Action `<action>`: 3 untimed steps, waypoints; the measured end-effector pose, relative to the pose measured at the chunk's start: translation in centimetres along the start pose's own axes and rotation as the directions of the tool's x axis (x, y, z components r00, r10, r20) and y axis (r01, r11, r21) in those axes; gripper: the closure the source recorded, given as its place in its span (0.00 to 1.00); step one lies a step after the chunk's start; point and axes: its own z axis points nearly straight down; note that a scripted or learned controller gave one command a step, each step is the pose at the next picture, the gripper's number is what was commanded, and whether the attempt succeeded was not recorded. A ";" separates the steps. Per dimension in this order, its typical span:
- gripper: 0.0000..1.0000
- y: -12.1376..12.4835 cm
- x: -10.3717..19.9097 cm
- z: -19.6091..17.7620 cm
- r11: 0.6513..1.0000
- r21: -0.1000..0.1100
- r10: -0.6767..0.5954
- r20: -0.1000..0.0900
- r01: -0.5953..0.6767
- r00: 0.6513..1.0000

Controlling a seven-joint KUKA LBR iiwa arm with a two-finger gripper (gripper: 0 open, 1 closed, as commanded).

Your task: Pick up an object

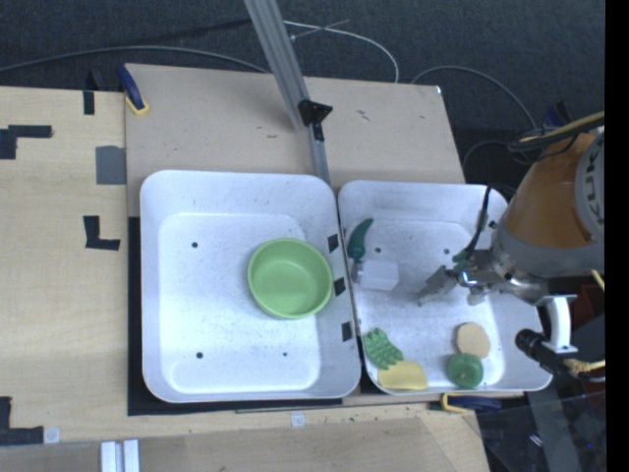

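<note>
The arm (pixel 550 214) comes in from the right, its orange band sitting over the right bin's (pixel 413 200) far edge. Its tool (pixel 432 288) points leftward and hangs low over the middle of that bin. From where I stand the fingers (pixel 428 292) look like thin grey prongs drawn close together near the tip, but I cannot tell whether they are apart or closed, and I see nothing between them.

The things to pick from lie scattered around it in the right bin. A small pale block (pixel 379 272) rests just left of the tool's tip, near but apart from it. Just above the block, by the divider between the bins, lies a dark green curved piece (pixel 360 234). Along the near edge of the bin there is a leafy green piece (pixel 379 345) touching a yellow piece (pixel 403 375), and to their right a round dark green item (pixel 465 369). Just above that one sits a tan, rounded item (pixel 473 339), below and to the right of the tool.

The left bin (pixel 177 264) holds a light green bowl (pixel 289 278), upright, on its right half near the divider, well apart from the tool.

Both bins sit side by side on the counter (pixel 216 116). A grey pole (pixel 280 47) slants across the counter toward the gap between the bins.
</note>
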 end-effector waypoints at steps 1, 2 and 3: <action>1.00 0.2 0.0 -1.3 1.000 -0.005 -0.001 0.001 0.001 1.000; 1.00 0.2 0.4 -7.5 1.000 -0.013 -0.001 0.003 0.001 1.000; 1.00 0.3 0.5 -10.3 1.000 -0.011 -0.001 0.003 0.001 1.000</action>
